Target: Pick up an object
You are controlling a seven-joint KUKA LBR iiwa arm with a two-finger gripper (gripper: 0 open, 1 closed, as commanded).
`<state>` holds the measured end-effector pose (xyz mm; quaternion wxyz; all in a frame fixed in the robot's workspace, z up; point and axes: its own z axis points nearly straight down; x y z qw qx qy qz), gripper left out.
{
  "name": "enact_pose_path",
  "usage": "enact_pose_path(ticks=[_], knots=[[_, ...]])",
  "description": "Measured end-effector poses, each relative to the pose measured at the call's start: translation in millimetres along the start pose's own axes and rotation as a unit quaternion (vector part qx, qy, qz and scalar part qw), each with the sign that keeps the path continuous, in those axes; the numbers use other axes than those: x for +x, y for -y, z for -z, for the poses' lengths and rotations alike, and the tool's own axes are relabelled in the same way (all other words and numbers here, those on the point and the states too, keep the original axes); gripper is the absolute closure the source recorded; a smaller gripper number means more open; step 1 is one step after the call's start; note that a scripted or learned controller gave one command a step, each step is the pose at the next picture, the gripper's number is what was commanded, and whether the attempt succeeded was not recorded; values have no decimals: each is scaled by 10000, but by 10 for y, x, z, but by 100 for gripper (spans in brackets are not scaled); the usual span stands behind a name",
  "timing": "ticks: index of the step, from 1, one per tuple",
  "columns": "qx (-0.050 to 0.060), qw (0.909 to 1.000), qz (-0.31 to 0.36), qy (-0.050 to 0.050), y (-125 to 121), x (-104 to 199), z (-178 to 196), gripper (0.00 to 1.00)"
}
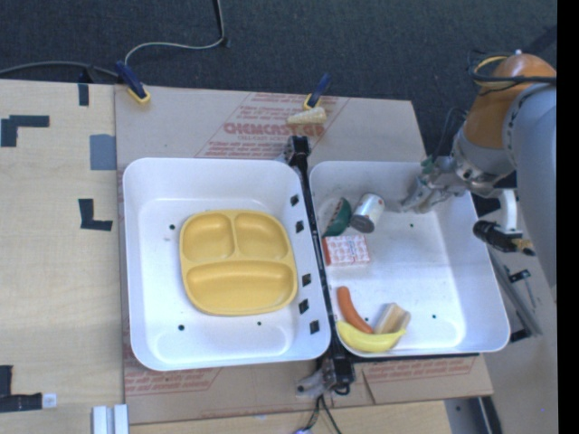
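1. We see the gripper (423, 193) over the far right part of the right bin (452, 278), low near the bin's back wall; nothing sits between its fingers, and we cannot tell how far apart they stand.
2. The nearest thing is a small silver can (367, 210), lying on its side just to the gripper's left, apart from it.
3. Beside the can, against the divider, lies a green and red item (337, 215), and just in front of it a flat red-and-white packet (346, 251).
4. At the bin's near left corner we find an orange carrot (351, 309), a yellow banana (369, 338) and a tan block (392, 317) bunched together, well apart from the gripper.
5. The bare white floor between the gripper and the can holds nothing in the way.
6. The left bin (154, 242) holds a yellow divided plate (239, 262), lying flat near its middle.
7. Both bins rest on a cardboard sheet (208, 125) on the worktop (45, 242), clipped at its far edge by two clamps (132, 81).
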<state>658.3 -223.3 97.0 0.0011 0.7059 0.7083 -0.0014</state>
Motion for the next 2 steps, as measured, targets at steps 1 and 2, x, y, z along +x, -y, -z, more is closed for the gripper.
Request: enact_pose_path(ticks=[1, 2], knots=[[-17, 10000, -4, -13, 458, 535, 1275, 100], [-1, 10000, 0, -25, 405, 1271, 1444, 100]])
